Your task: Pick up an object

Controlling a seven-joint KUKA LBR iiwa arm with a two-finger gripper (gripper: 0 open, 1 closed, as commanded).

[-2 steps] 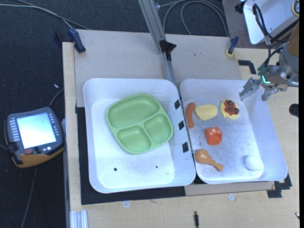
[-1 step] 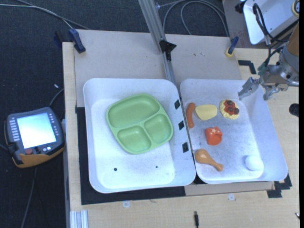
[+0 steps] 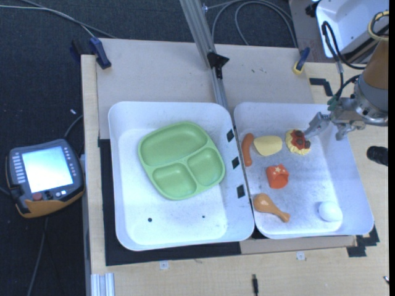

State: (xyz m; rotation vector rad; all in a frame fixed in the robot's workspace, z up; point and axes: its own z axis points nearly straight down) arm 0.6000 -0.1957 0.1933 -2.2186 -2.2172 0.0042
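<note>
One fixed overhead camera slants down on both bins (image 3: 123,165).

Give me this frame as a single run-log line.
phase: approach | end effector: open, above right bin | nearest: spaghetti toy | held: nothing | left bin: green plate

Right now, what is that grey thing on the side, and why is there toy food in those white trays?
That is a robot arm reaching in from the right. One camera looks down from above. Its gripper hovers near a small yellow and red toy, holding nothing. The right white bin also holds a sausage, a yellow piece, a red piece, a chicken leg and a white egg. The left white bin holds a green divided plate. The robot practises picking things up.
</note>
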